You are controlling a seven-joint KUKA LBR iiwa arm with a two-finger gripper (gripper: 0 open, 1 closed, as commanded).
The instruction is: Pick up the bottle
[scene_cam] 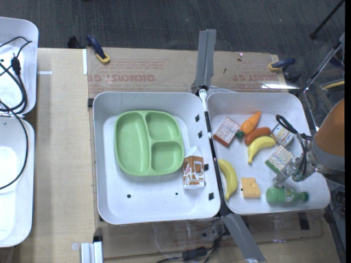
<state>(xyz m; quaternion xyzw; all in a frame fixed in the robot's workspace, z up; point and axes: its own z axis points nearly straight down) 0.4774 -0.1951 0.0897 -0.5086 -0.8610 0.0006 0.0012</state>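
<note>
The bottle is green with a pale label and lies on its side in the front right corner of the right bin. My gripper hangs just above and slightly behind it, at the end of the grey arm with its orange band that reaches in from the right. The gripper's metal tip sits between the bottle and a small patterned box. Nothing shows as held.
The right bin also holds two bananas, a cheese block, a carrot, a red-and-white box and another small box. The left bin holds a green divided plate and a small carton.
</note>
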